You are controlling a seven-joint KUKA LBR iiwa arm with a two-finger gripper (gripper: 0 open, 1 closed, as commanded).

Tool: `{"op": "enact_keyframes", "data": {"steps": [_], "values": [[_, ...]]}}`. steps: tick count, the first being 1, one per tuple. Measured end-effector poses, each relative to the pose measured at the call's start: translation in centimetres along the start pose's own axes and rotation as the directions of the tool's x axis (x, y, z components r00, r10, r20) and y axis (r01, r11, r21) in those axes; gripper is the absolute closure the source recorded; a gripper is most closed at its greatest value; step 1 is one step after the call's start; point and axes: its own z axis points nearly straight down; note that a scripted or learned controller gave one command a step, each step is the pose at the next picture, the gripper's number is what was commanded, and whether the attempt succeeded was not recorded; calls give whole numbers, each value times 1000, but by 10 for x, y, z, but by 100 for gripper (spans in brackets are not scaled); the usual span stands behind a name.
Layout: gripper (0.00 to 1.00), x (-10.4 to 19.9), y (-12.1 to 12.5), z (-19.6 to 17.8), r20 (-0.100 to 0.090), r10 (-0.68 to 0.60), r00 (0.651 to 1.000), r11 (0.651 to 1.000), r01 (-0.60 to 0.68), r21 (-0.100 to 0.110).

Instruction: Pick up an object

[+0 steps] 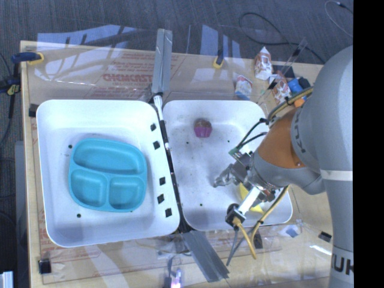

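In the right bin (180,179), the gripper (231,176) is seen low over the white floor, carried in from the right by the grey arm (327,131) with its orange band (279,146). Whether anything is grasped cannot be told from this slant; the state of the gripper is hidden by the wrist and its cables. A small purple object (203,128) is seen lying near the far wall of the same bin, well apart from the gripper and untouched. Something yellow (247,198) is glimpsed just beside and partly under the wrist, too hidden to be named. In the left bin (54,161), a blue divided tray (108,174) is laid flat, its three compartments facing up. On the bench (192,71) beyond the bins, a sheet of clear plastic is spread, and a few small packets (263,63) are scattered near the far right corner.
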Motion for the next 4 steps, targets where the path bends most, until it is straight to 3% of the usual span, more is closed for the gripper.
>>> {"op": "enact_keyframes", "data": {"steps": [1,2,3,4], "values": [[100,1,0,-10,0,-6,1000,1000,6,2],[100,23,-30,-121,0,309,951,951,-309,0],[100,122,-35,-157,4,284,959,959,-284,1],[100,43,-56,-160,3,-32,999,999,32,1]]}}
